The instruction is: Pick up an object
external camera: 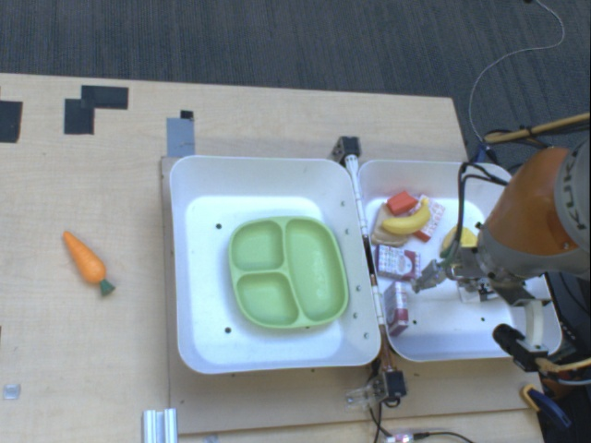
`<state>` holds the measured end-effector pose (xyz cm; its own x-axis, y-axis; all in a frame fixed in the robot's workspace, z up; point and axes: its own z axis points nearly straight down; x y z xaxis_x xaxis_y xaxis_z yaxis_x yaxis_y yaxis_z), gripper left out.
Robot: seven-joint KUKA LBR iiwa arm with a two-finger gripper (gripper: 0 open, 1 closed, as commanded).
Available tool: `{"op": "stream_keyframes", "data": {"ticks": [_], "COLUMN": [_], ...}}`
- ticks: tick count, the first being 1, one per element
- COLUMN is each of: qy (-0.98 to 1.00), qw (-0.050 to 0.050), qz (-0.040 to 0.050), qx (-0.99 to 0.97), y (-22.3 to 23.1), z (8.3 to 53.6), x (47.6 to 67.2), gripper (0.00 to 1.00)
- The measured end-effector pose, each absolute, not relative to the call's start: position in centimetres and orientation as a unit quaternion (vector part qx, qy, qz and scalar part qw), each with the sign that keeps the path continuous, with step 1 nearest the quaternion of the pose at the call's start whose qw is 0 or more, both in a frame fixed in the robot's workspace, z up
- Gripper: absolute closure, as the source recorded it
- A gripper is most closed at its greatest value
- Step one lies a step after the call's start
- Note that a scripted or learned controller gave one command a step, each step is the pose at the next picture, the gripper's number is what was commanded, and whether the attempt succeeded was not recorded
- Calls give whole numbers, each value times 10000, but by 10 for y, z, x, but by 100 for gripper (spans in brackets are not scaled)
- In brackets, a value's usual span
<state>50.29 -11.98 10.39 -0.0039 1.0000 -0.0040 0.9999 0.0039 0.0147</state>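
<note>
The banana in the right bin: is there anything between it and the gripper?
Nothing visible lies across the gap. The gripper is low over the right bin, just below the banana. A small printed packet lies between them on the bin floor, and a red piece touches the banana's far side.

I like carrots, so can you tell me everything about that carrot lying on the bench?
The carrot looks like a small plastic toy, bright orange with a little dark green stub at its lower right end. It lies flat on the pale wooden bench, slanting from upper left to lower right. It sits alone, well left of the left bin, touching only the bench.
</note>
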Motion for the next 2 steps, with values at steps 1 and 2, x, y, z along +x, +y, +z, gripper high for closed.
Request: {"op": "stream_keyframes", "data": {"ticks": [1,2], "qy": [7090,7091], "qw": [71,69], "qz": [48,47], "qx": [7051,7051], "y": [-119,-119], "z": [114,114], "x": [504,504], "gripper": [100,0]}}
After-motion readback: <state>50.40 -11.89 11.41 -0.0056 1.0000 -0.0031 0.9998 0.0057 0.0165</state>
